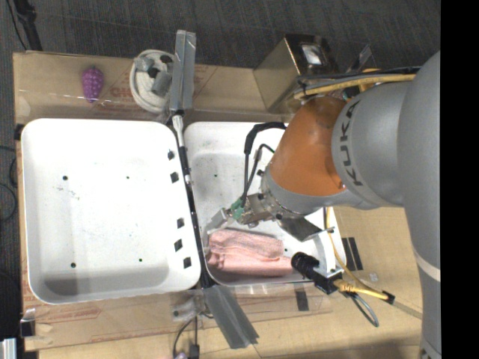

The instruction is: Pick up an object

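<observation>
A pink folded cloth (245,251) lies at the near end of the right bin (217,152). My gripper (241,212) hangs just above the cloth's far edge, low in that bin, with a small green part showing at its tip. The wrist and the orange band hide most of the bin's right half. Nothing shows between the fingers that I can make out.
The left bin (97,208) sits beside the right one, split from it by a grey divider rail (187,200). A purple object (92,83) and a white roll (152,77) rest on the bench behind the bins. A brown box (288,69) stands behind the right bin.
</observation>
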`<state>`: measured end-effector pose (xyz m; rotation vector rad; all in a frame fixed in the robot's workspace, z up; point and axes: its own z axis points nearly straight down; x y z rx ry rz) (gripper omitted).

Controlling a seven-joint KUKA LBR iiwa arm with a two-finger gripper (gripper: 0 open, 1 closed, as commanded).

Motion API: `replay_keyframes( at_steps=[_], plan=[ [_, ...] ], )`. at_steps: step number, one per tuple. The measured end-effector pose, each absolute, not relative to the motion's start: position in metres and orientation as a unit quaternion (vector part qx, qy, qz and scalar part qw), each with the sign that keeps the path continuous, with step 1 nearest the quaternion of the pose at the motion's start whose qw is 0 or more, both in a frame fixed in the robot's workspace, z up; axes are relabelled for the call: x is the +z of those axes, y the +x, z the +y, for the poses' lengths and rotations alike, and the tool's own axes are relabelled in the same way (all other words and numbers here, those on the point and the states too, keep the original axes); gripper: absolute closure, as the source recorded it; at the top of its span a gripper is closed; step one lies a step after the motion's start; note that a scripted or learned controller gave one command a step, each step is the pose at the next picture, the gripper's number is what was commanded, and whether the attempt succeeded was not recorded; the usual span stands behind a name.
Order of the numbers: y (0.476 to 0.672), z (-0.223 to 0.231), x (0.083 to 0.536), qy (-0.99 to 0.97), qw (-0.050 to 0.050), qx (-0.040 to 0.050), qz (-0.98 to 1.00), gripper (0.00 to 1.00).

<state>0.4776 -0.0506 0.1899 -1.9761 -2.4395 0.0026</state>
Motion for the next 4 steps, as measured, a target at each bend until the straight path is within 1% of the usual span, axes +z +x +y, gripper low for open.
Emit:
replay_keyframes(
  at_steps=[1,2,3,4],
  plan=[
    [0.476,-0.111,0.144,-0.623,0.002,0.0014,-0.782,0.0],
    [0.477,-0.184,0.103,-0.692,0.001,0.0009,-0.722,0.0],
    [0.477,-0.184,0.103,-0.692,0.001,0.0009,-0.722,0.0],
    [0.478,-0.177,0.092,-0.664,0.001,-0.0003,-0.748,0.0]
  ],
)
